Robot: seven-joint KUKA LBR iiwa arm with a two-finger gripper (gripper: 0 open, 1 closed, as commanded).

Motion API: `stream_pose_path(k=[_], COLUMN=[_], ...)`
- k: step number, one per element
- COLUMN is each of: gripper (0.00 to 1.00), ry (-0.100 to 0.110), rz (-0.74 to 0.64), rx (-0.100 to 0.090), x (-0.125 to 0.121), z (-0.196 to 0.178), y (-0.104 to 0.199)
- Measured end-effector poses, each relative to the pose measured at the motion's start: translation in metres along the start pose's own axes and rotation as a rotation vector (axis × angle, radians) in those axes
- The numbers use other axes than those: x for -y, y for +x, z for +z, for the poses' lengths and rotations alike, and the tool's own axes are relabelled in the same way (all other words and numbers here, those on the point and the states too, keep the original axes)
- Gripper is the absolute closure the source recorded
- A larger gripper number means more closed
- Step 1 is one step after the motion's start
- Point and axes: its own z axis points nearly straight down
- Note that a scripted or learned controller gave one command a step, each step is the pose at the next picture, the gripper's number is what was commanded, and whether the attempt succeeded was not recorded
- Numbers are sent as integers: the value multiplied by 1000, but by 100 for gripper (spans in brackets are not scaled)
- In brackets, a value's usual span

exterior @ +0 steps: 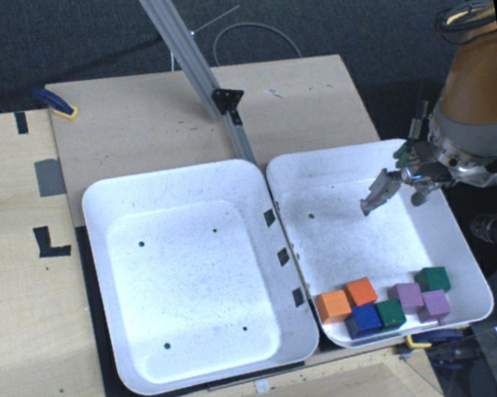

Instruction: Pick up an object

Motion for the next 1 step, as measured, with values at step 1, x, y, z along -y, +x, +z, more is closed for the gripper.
stream_pose_path(k=[1], gripper=[100], ry=[1], rz=[-2], rx=[-1], x=[0], z=[-10], y=[1])
